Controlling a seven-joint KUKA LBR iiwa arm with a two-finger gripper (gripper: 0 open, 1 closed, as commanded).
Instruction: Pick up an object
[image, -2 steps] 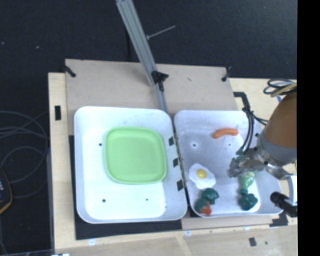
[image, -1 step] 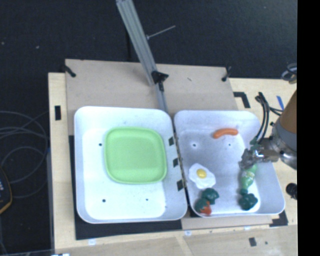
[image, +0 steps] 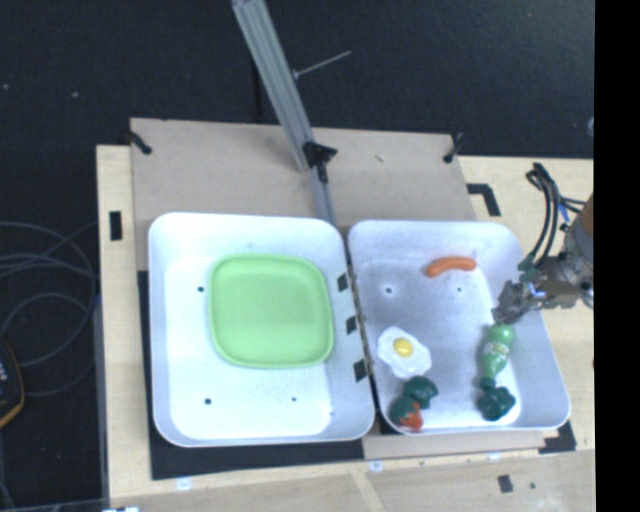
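The table (image: 420, 180) carries 2 white bins. The left bin (image: 180, 400) holds a green plate (image: 270, 310), with open rims around it. The right bin (image: 440, 240) has toys along its lower edge: a fried egg (image: 403, 350), a green bottle (image: 496, 348), and an orange sausage (image: 450, 266) above. The gripper (image: 512, 300) sits at the right rim, just above the bottle; I cannot tell the state of its jaws.

The arm (image: 578, 262) is cut off at right; the pincer (image: 512, 305) looks blurred.

Two bins (image: 180, 300); one plate (image: 270, 310); four toys (image: 403, 349)

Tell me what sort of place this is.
Probably a robot lab bench for grasping trials: two white bins side by side, toy food such as a fried egg, and a gripper reaching in.
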